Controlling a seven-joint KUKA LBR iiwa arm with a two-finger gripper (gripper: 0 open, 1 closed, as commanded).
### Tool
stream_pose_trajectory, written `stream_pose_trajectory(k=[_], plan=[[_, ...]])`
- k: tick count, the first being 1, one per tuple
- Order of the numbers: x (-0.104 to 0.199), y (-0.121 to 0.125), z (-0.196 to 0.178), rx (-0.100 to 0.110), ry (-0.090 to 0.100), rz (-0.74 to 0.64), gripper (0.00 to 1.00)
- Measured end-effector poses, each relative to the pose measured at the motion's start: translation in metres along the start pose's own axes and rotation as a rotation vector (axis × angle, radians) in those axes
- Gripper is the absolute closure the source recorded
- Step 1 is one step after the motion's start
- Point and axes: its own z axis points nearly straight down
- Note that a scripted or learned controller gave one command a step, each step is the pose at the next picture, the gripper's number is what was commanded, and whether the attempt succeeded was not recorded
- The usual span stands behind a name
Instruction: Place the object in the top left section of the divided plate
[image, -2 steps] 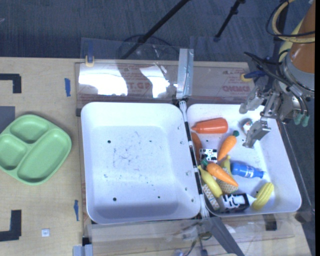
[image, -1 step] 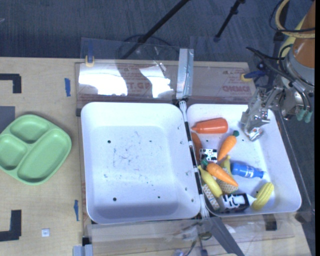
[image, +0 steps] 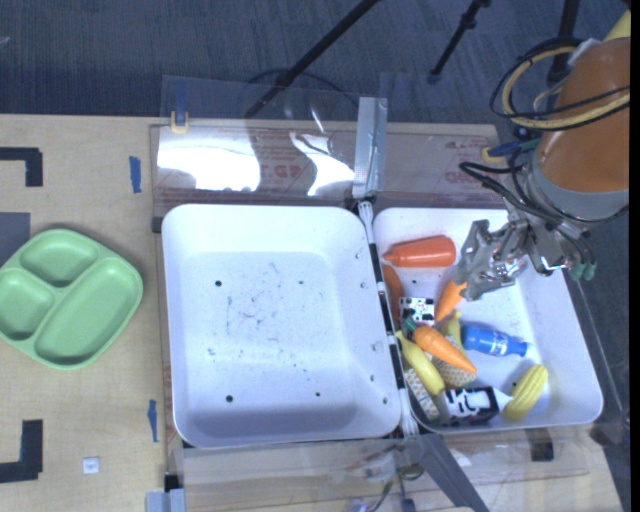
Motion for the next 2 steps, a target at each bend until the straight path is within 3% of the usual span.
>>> stream_pose_trajectory(k=[1, 2], plan=[[-0.005, 0.022, 0.01, 0.0, 0.001, 0.291, 1.0], [0.029, 0.04, -0.019, 0.0, 0.001, 0.218, 1.0]])
